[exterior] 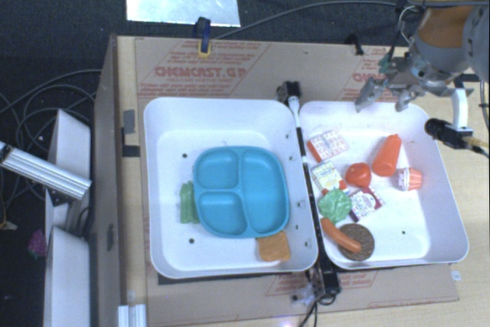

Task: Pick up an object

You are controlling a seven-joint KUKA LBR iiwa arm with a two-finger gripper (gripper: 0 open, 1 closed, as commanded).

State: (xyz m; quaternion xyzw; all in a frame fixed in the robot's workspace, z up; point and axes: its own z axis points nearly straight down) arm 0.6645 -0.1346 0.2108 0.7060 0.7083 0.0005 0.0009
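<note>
Gripper (385, 94) hangs spread and unloaded above the right bin's (448, 191) far rim.
Below it in that bin lie an orange carrot (387, 155), a tomato (357, 175), packets and a cookie (360, 240); the left bin (164, 165) holds a blue divided plate (239, 191).

Pincer (383, 96) apparently open, raised.
</note>
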